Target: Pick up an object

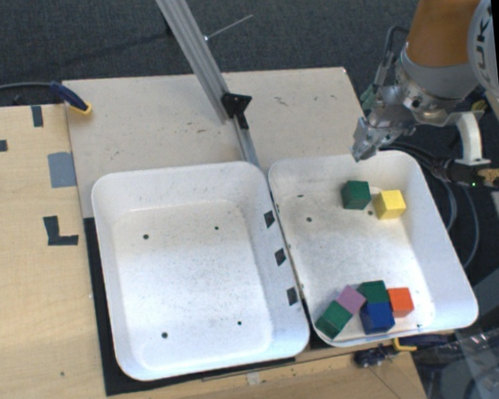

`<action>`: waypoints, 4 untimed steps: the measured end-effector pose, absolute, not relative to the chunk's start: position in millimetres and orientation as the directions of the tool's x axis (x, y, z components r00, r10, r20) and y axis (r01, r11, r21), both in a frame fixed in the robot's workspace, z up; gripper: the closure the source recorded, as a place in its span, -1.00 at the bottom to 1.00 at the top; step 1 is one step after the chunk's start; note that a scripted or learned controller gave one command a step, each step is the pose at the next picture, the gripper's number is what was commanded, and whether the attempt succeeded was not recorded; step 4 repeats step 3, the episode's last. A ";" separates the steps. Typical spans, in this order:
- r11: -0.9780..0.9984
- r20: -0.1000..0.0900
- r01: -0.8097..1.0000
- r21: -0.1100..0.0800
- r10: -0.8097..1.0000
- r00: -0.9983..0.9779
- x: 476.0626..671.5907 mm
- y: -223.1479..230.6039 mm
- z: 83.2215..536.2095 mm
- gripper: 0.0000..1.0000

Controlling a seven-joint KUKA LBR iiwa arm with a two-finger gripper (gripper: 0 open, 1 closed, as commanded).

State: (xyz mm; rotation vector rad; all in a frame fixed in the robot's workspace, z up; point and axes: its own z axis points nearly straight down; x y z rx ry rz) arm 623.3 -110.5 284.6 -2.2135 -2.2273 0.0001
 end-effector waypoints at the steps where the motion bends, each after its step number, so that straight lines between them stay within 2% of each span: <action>1: 0.007 0.002 1.000 -0.002 1.000 -0.007 615.7 -47.1 274.2 1.00; 3: 0.006 0.001 1.000 -0.004 1.000 -0.006 605.4 55.2 235.1 1.00; 4: 0.006 0.001 1.000 -0.004 1.000 -0.006 605.4 55.2 235.1 1.00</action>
